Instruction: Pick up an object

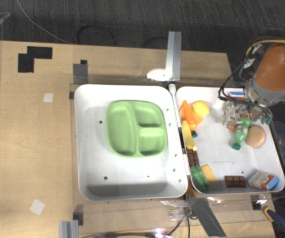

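Observation:
The right bin (216, 148) holds several small objects. A green bottle (239, 134) lies near its far right side, next to a tan rounded object (255, 136). My gripper (237, 114) hangs low over the bottle's upper end, under the orange band of the arm (277, 68). From here I cannot make out whether it touches the bottle. An orange piece (187, 112) and a yellow lemon (200, 108) sit at the bin's far left corner.
Along the right bin's left wall lie a yellow banana (188, 135), a brown bar (193, 157), a green piece (199, 176) and a yellow block (209, 172). A chocolate bar (235, 181) and a small box (266, 181) lie at the front. The left bin (87, 148) holds a green divided plate (135, 128).

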